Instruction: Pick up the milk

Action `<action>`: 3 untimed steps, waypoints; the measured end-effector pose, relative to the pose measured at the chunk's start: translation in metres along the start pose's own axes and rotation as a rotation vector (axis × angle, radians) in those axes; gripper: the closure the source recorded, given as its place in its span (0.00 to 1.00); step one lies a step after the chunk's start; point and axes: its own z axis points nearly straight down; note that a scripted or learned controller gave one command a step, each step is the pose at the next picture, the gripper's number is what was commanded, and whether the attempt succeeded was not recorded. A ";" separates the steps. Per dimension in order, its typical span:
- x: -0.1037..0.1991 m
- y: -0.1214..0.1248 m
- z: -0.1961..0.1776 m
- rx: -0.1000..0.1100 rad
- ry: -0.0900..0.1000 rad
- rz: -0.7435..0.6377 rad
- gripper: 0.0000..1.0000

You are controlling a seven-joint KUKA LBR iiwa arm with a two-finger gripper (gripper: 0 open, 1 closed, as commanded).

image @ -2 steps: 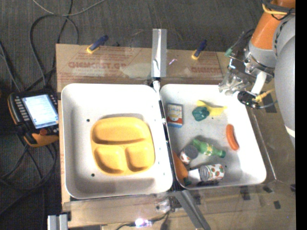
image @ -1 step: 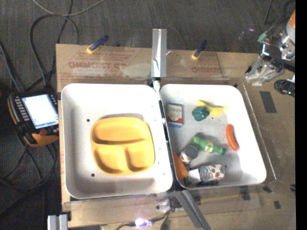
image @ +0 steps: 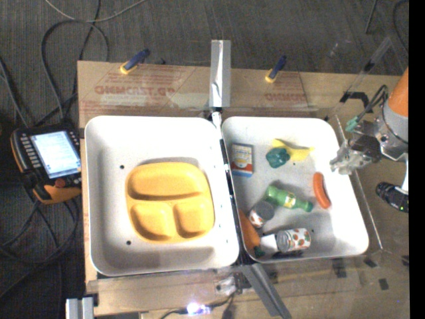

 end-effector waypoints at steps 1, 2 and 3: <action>0.102 -0.050 0.057 0.002 0.001 -0.040 1.00; 0.096 0.003 -0.086 -0.004 -0.002 -0.070 1.00; 0.096 0.003 -0.086 -0.003 -0.002 -0.069 0.00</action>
